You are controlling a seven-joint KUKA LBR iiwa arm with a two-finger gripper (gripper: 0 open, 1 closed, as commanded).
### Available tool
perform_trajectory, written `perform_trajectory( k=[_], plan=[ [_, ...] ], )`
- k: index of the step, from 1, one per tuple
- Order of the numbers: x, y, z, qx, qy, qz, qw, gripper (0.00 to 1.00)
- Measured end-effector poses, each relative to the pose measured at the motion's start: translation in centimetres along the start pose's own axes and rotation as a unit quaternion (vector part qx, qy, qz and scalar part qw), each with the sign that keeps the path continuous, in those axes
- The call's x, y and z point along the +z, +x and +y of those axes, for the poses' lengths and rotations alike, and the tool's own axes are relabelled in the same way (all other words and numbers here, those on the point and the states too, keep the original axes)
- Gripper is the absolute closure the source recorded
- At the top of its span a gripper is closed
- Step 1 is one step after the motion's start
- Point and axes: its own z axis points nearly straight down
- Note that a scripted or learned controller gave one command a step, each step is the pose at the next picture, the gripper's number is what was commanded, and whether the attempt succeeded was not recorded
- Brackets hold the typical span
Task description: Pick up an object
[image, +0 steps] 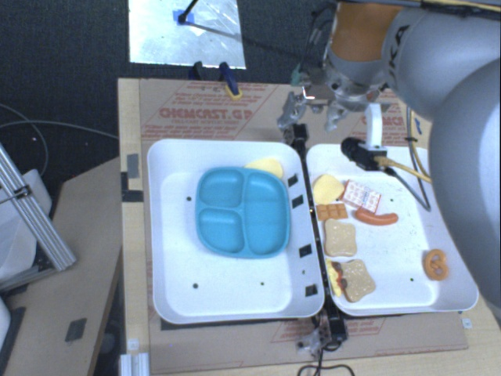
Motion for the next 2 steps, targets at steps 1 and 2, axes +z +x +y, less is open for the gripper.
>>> perform_trajectory(
  k=[1,2],
  plan=[
    [6.6,7.8,-0.6,-0.006,0.012,0.002,0.9999,0.0],
    [16.9,13.0,-0.7,-0.002,0.01,0.003,0.9999,0.0]
  ],
)
